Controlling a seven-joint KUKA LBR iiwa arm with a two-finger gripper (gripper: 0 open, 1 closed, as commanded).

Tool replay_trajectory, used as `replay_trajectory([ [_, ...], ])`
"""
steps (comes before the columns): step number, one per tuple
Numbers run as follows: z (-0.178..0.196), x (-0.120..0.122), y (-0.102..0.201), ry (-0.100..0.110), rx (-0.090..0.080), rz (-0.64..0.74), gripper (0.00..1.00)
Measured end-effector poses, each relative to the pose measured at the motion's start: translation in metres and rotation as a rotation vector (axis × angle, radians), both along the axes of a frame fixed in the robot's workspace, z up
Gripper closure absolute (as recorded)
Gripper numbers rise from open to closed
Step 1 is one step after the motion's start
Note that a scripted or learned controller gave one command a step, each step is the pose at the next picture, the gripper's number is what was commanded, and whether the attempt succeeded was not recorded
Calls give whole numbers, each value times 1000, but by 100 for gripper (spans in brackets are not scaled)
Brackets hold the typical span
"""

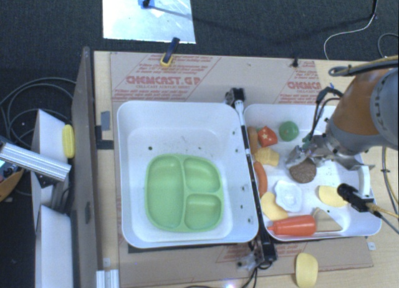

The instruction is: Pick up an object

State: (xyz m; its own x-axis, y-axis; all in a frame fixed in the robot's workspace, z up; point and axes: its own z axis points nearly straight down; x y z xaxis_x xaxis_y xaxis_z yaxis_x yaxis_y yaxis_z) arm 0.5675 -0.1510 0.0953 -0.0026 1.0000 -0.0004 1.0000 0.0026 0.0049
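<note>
The fingers (303, 158) hang low over the brown patty (303, 172) in the right bin (365, 229); I cannot tell their spread. Beyond lie a tomato (267, 136) and green ball (288, 131).

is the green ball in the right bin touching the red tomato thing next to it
Apart. The camera view shows a strip of white bin floor between the green ball and the red tomato piece.

Around the green divided plate (184, 192) the left bin (134, 156) floor lies open (the right bin (368, 227) is crowded with toy food).
</note>
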Motion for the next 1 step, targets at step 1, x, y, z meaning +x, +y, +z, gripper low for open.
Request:
replay_trajectory([
  [1, 94, -12, 120, -3, 5, 13, 100],
])
